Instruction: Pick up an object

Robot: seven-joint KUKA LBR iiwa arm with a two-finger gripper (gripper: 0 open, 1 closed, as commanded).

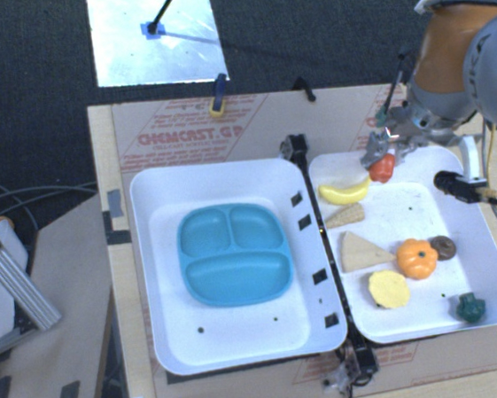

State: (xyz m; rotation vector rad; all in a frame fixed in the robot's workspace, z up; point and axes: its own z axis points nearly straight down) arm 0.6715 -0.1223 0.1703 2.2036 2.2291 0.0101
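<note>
My gripper (381, 157) hangs over the far edge of the right bin (485, 238), reaching in from the upper right. A small red object (384, 169) sits between its fingertips and the fingers are shut on it. It is just right of a yellow banana (346, 192). Further down the same bin lie a tan ridged wedge (344, 217), a pale cheese-like triangle (361, 250), an orange pumpkin (417, 257), a brown ring (444, 247), a yellow round piece (389, 289) and a dark green item (470, 307).
The left bin (160, 248) holds a blue divided plate (234, 253). A black divider (320, 239) runs between the bins. A black fitting with cables (457, 186) juts over the right bin's right side. A shiny sheet (154, 35) lies beyond the bench.
</note>
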